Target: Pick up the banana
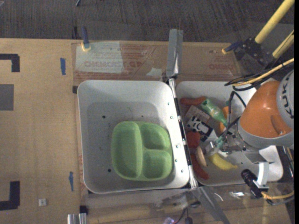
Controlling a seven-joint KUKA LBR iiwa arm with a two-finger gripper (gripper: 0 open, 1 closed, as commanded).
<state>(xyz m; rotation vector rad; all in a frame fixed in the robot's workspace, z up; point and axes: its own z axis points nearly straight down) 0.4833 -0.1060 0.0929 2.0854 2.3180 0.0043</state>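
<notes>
gripper [220, 146] low in right bin [187, 88], finger state unreadable | banana [222, 163] on right bin floor just below gripper | green divided plate [141, 150] in left bin [122, 88]

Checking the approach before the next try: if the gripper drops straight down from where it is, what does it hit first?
Probably the yellow curved banana: the gripper hangs just above its upper end in the right white bin. Depth is unclear, so the tan oval piece beside it could get brushed.
</notes>
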